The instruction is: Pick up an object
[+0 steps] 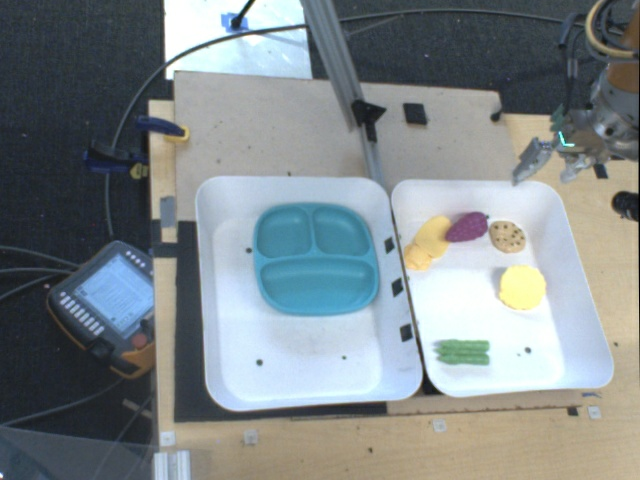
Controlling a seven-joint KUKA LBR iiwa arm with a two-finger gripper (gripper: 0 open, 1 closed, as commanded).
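Claw hung spread and empty over the right bin's far corner. Cookie sat just below and left of it, plum further left, yellow disc farther below, beans well off.

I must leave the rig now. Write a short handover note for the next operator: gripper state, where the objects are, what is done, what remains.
Gripper: open, holding nothing, above the far right corner of the right white bin.
Right bin holds: pale yellow lumpy toy touching the purple toy vegetable, round chocolate-chip cookie, flat yellow disc, green bean bundle.
Left white bin holds a teal three-compartment plate.
Done: nothing picked yet.
Left: descend, grasp one object; the cookie lies nearest, probably the easiest.
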